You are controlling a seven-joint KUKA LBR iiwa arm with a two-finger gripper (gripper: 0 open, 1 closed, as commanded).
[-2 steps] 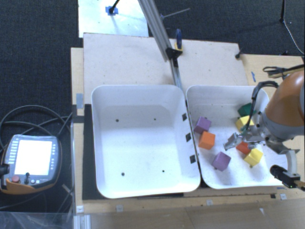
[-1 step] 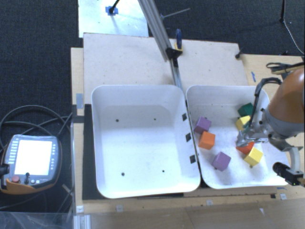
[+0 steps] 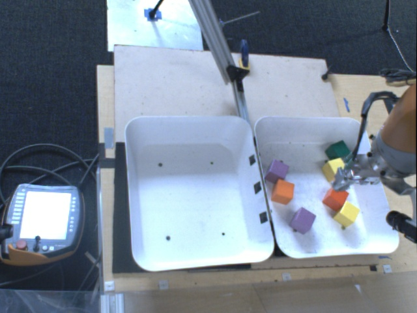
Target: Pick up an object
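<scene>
Counting cubes: seven are seen in the right bin (image 3: 287, 126)
Purple cubes (image 3: 277, 170): two
Yellow cubes (image 3: 346, 214): two
Orange cube (image 3: 283, 192): one
Red cube (image 3: 335, 199): one
Green cube (image 3: 337, 150): one
Gripper (image 3: 341, 180): lower right, just above the red cube; finger state cannot be told

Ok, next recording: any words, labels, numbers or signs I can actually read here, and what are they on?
None can be read.
The handheld control pendant left of the bench has a lit screen, washed out to blank white; its button markings are too small to read.
The small dark tags on the wall between the two bins are too small to make out.
The coloured blocks, such as the orange one, carry no markings that can be seen.
</scene>
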